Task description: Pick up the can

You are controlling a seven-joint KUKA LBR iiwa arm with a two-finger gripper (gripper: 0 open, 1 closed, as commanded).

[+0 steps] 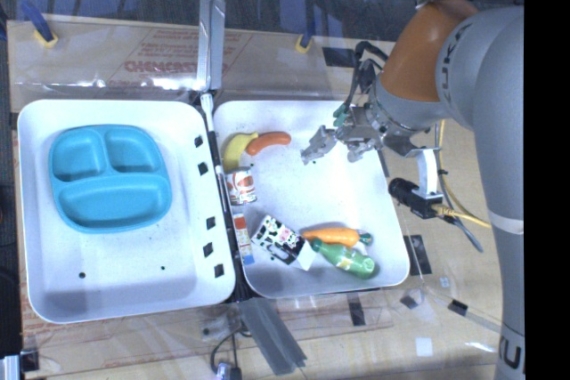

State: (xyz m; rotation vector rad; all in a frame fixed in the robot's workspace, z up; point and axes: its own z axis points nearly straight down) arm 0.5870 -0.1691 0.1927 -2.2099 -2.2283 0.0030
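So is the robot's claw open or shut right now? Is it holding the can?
Gripper: open, holding nothing, hovering over the right bin. The can lies apart from it, by that bin's left wall.

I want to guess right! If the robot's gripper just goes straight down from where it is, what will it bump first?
Probably the bare white floor of the right bin. The gripper hangs open, right of the can, though depth is hard to judge.

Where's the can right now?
The can stands in the right bin, against its left wall, just below the banana and above the cow-print box. The gripper hovers apart, to its upper right.
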